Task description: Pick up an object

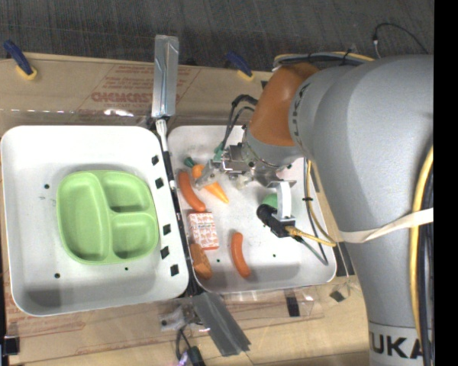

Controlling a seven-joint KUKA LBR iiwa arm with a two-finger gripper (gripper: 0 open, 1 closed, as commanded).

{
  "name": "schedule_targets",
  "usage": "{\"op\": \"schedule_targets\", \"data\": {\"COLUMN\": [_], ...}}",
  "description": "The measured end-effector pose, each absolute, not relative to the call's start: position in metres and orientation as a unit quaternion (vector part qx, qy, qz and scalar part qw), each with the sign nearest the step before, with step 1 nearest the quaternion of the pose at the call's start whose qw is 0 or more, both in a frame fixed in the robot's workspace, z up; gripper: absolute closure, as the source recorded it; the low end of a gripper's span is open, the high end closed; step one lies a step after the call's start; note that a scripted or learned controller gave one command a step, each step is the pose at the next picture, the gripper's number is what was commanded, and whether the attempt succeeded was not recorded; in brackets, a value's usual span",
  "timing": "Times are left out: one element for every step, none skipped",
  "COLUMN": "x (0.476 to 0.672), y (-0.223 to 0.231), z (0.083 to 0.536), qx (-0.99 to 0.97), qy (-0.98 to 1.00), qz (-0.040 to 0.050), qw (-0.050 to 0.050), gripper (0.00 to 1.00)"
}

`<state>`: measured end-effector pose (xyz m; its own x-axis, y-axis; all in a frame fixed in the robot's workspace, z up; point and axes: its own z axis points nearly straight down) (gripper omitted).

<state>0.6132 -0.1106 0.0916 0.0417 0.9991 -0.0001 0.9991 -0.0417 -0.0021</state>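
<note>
My gripper (pixel 211 172) is low in the right bin (pixel 305 269), near its back left part. Just below its tip lies an orange cone-shaped carrot (pixel 218 193). A long orange sausage-like piece (pixel 189 192) lies to the left of it, by the bin's left wall. A small orange and green bit (pixel 193 166) shows at the gripper's left side; whether it is held is unclear. Further forward lie a red-and-white packet (pixel 204 230), another orange sausage (pixel 240 255) and a brownish piece (pixel 201 264).
The left bin (pixel 23 166) holds a green divided plate (pixel 107 216). A small green item (pixel 269 200) peeks out beside the wrist. The grey arm covers the right bin's right side. A metal divider (pixel 165 75) stands between the bins at the back.
</note>
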Motion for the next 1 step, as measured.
{"op": "schedule_targets", "data": {"x": [0.6129], "y": [-0.1102], "z": [0.1008], "qx": [-0.720], "qy": [-0.694], "qz": [0.0017], "qw": [0.002], "gripper": [1.00]}}
